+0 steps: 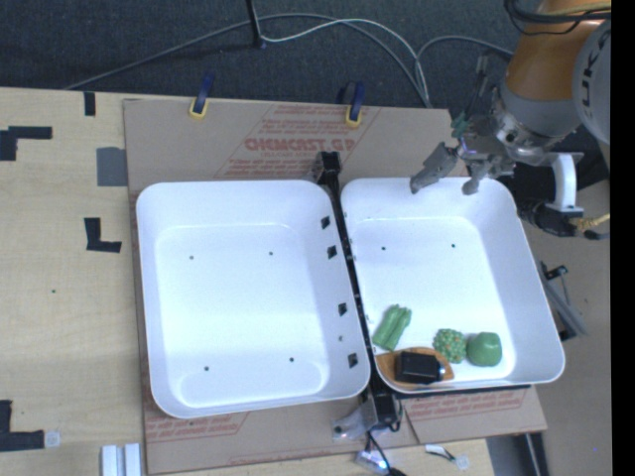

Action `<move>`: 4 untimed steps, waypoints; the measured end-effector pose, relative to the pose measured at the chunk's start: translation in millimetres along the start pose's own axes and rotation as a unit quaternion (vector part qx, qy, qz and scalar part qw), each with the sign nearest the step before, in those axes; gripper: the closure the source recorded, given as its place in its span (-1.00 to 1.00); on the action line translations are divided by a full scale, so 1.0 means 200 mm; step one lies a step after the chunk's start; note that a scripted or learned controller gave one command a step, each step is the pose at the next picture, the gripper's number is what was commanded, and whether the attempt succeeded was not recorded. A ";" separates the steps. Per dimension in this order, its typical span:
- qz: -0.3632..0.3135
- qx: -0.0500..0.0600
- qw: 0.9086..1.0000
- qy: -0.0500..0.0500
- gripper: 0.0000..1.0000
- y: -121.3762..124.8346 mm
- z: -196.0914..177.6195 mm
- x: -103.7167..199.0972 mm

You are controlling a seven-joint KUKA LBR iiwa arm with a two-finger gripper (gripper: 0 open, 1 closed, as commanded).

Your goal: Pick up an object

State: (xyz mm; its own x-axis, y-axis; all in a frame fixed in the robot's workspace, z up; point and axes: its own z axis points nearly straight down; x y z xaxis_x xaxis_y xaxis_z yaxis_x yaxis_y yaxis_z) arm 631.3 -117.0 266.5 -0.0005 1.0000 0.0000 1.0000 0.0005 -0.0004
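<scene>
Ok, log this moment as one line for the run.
gripper open, above right bin far rim | holding nothing | green items, black object at near edge

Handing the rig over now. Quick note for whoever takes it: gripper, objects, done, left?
Gripper: open, holding nothing, over the far rim of the right bin.
Objects: all clustered at the right bin's near edge. Green ridged piece on the left, bumpy green piece and green round piece on the right, black object lying on an orange piece in front.
Done: nothing picked yet.
Left: move across the bin to the cluster, descend, grasp one, lift. The green round piece looks the least crowded.
</scene>
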 end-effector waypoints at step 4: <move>-0.001 0.002 1.000 0.000 -1.00 -0.24 0.90 0.05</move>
